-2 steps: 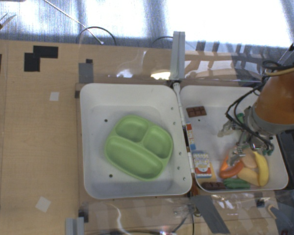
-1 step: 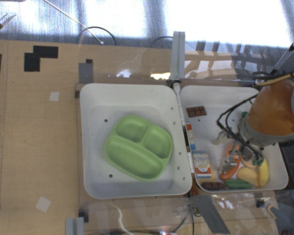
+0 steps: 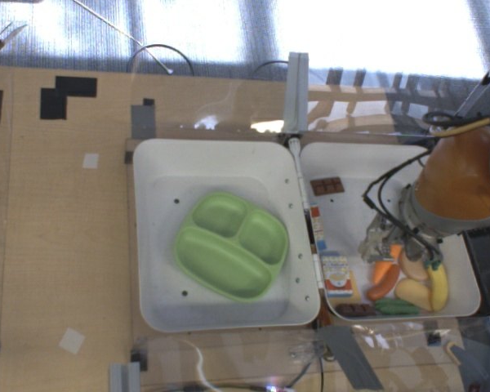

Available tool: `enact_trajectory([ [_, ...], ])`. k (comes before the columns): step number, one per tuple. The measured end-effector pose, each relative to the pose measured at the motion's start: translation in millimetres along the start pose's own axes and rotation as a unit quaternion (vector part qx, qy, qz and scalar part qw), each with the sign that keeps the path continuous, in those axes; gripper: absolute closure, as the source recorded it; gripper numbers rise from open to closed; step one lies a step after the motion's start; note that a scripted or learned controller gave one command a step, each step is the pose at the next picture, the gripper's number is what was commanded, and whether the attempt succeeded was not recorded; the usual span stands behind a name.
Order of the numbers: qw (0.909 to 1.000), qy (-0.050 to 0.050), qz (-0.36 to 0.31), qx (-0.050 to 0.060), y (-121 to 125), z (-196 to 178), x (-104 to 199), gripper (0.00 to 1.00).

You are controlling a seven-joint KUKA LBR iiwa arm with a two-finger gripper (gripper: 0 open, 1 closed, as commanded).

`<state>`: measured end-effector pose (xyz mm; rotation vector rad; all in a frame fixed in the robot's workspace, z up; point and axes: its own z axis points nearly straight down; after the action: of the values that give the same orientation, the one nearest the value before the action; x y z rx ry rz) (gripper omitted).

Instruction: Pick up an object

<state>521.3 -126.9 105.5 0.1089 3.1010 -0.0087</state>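
Fingers of the two-finger gripper (image 3: pixel 385 251) hang low in the right white bin (image 3: pixel 343 166), over a heap of toy food; whether they are parted or closed cannot be told. Just below them lies an orange plastic carrot (image 3: pixel 383 276), with a yellow banana (image 3: pixel 438 285) beside it and a green pod (image 3: pixel 397 307) beneath. Far left of them, a green divided plate (image 3: pixel 231 245) sits in the left white bin (image 3: pixel 155 186).

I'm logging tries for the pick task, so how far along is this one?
Done: the arm has reached the right bin, with the gripper low over the orange carrot among the toy food. In hand: nothing seen lifted; whether it grips is unclear. Left: grasp and raise an item. The green plate lies in the left bin.
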Motion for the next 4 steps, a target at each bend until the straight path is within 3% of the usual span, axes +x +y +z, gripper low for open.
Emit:
enact_trajectory([
  [1,0.9907,0.014,0.135,-0.002,102,-82,4,1.0],
  [2,0.9919,0.016,0.126,-0.002,191,-81,-10,1.0],
  [3,0.9992,0.016,-0.036,-0.003,114,-81,12,1.0],
  [4,0.985,0.016,-0.172,-0.005,32,-47,26,1.0],
])
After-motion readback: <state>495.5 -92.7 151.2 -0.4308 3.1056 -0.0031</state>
